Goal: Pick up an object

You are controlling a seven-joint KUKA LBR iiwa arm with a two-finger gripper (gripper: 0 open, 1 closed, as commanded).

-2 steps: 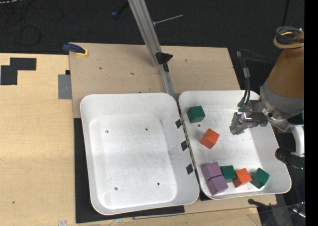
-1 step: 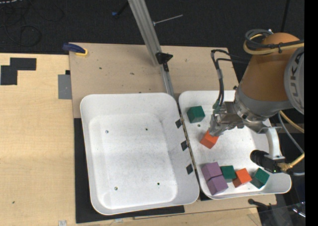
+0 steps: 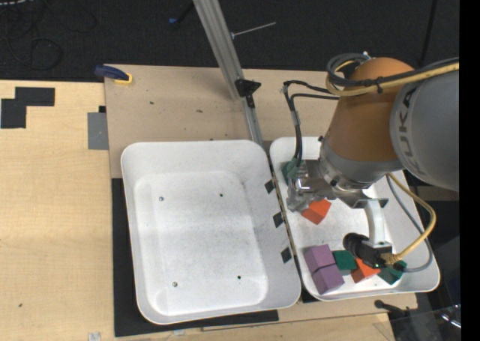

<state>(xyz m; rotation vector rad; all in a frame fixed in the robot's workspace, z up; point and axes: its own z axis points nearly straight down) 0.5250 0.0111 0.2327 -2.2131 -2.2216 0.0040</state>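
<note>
The metal fingers (image 3: 302, 189) are hanging low in the right white plastic bin (image 3: 420, 276), just beside a small orange block (image 3: 317, 211); whether they are open or closed, I cannot tell. Descending off-centre, they are likely nudging it aside instead of gripping.

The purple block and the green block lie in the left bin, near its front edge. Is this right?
Not quite. The camera view shows the purple block and the green block in the right bin, not the left bin. They do lie near its front edge.
</note>
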